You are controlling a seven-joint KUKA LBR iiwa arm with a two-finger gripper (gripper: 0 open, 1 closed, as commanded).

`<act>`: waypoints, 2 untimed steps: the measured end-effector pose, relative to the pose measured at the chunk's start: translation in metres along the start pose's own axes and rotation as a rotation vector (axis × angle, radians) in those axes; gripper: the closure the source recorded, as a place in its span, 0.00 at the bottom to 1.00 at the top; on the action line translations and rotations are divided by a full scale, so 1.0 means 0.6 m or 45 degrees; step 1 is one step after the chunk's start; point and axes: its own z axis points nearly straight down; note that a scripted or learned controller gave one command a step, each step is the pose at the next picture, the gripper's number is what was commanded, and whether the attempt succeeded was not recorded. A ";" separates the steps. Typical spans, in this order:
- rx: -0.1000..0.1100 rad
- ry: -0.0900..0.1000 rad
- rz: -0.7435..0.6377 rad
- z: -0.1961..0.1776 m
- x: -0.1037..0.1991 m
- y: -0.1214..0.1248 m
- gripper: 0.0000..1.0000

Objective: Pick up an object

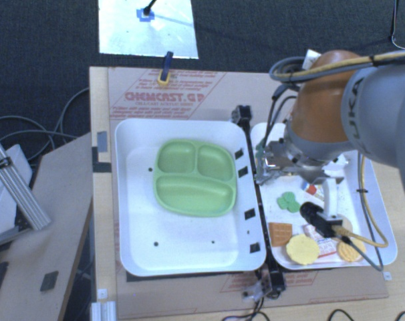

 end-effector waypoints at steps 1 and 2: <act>-0.002 -0.001 0.000 0.006 0.084 0.008 1.00; -0.003 -0.002 0.004 -0.021 0.099 -0.013 1.00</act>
